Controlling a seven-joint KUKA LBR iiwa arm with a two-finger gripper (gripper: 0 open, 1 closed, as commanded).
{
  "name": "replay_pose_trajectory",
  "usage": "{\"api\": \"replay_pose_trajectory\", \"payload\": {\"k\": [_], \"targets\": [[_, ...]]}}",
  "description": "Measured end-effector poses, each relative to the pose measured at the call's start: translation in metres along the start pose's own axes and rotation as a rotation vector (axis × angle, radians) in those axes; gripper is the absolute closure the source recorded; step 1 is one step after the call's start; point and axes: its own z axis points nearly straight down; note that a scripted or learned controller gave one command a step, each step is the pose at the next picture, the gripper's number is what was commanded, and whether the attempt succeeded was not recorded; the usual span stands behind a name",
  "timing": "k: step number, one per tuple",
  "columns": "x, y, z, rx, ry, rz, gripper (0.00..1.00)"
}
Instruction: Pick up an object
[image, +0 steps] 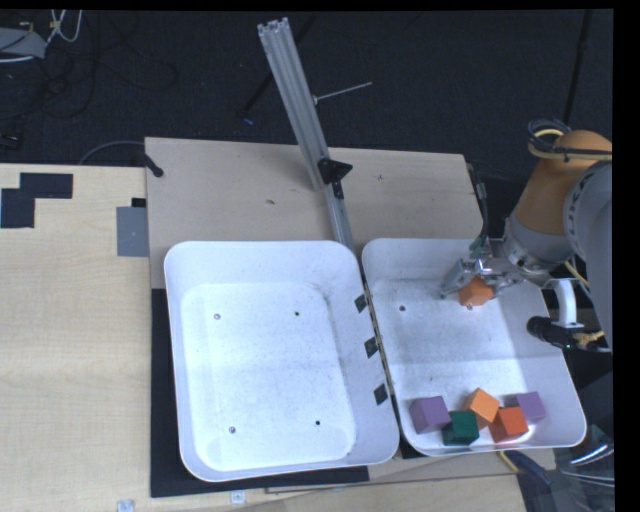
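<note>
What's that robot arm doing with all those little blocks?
The grey robot arm with the orange band is reaching into the right-hand white bin from the right. Its hand is over the far part of that bin, with a small orange block between its fingers, so it looks like it has picked one up. Five more blocks sit along the near edge of the same bin: two purple, one dark green and two orange. The left-hand white bin sits right beside it.

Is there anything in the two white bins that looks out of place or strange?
One thing: a small orange object sits at the gripper, above the right bin, apart from the cluster of blocks at its near edge. Nothing looks spilled or damaged.
</note>
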Motion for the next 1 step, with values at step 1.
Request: {"api": "replay_pose_trajectory", "payload": {"k": [1], "targets": [[0.0005,-0.0029,-0.0090,0.008,0.001,-0.004,1.00]]}}
